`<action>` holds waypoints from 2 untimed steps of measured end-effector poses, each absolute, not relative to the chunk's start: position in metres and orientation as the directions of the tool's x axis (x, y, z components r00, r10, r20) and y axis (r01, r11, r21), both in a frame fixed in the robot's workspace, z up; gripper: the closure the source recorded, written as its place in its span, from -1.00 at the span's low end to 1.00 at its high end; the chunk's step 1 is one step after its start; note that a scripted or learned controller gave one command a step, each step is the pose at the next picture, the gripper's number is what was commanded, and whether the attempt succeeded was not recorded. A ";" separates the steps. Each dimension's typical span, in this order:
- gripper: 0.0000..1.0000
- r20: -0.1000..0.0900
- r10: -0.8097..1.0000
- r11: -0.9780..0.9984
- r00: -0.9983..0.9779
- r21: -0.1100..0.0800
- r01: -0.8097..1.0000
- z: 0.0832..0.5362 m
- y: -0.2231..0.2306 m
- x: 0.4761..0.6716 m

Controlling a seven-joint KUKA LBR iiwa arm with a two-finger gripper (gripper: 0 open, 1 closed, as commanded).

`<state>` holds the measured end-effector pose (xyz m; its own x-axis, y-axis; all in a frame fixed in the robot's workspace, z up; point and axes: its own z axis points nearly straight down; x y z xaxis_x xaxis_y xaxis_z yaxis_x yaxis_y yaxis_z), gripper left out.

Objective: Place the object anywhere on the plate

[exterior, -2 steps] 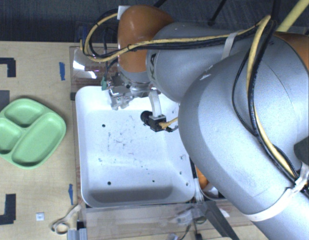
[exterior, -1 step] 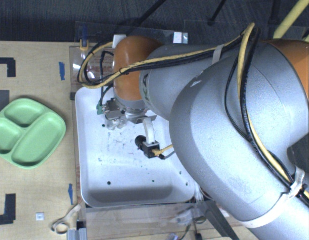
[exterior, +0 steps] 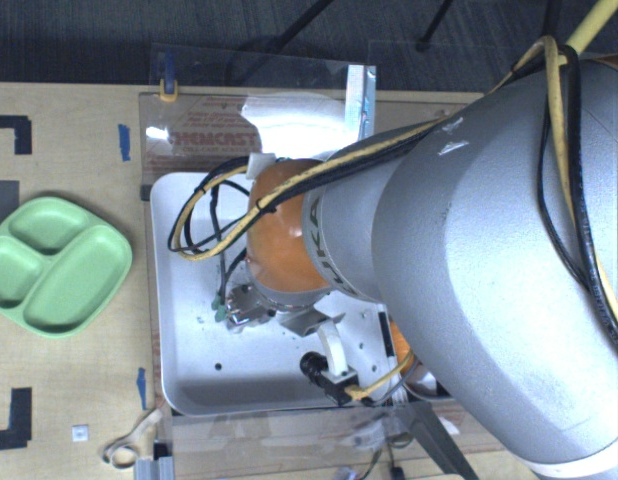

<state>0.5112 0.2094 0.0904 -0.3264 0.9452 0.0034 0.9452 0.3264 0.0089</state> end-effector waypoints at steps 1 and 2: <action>1.00 0.000 0.961 0.277 -0.277 0.001 0.961 0.128 0.218 0.575; 1.00 -0.001 0.902 0.432 -0.432 0.009 0.902 0.089 0.213 0.662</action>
<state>0.6622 0.2126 0.0893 -0.4322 0.9018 -0.0014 0.9017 0.4322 0.0085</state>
